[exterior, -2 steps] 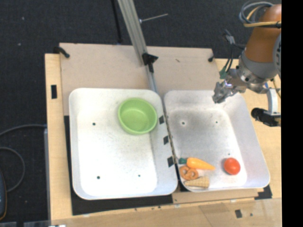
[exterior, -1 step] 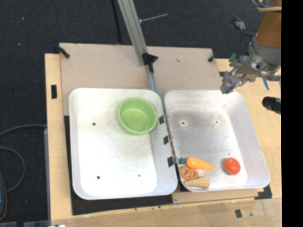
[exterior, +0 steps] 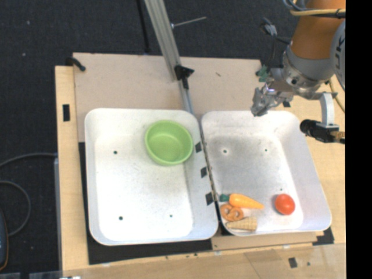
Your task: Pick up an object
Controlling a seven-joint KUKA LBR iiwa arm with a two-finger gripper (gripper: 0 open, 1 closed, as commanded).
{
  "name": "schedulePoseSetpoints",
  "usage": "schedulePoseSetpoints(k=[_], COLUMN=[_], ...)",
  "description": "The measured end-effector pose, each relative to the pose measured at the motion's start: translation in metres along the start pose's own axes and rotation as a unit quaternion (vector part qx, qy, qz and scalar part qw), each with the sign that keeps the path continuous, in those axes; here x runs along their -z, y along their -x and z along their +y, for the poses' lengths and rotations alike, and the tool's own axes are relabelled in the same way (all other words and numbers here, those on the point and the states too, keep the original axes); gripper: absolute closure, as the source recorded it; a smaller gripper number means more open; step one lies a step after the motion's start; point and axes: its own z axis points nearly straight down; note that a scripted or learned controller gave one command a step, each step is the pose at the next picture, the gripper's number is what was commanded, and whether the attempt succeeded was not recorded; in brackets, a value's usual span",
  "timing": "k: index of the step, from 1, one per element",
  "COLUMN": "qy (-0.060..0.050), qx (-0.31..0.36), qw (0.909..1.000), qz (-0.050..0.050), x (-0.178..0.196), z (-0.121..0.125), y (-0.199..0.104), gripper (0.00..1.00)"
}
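My gripper point(exterior: 260, 108) hangs over the far edge of the right bin point(exterior: 256, 156), with nothing visible between its fingers. A red tomato point(exterior: 284, 204) lies near that bin's front right corner. An orange carrot point(exterior: 245, 201), a small pretzel-like ring point(exterior: 232, 213) and a pale wafer cone point(exterior: 244, 224) cluster at its front left. A green bowl point(exterior: 168, 142) sits upright in the far part of the left bin point(exterior: 116, 196). All of these objects lie well away from the gripper.
A slanted metal post point(exterior: 165, 36) rises behind the bins and ends at a black clamp point(exterior: 183, 73) near the divide between them. A black fitting point(exterior: 317, 130) sits at the right bin's right rim. The bench edge runs along the front.
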Motion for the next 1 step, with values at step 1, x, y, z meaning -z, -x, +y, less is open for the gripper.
schedulePoseSetpoints(k=[1], qy=[0.0], qx=[-0.002], qw=[1.0], qz=[0.0], x=[-0.0185], z=[-0.0082], y=[-0.0491], gripper=[1.0])
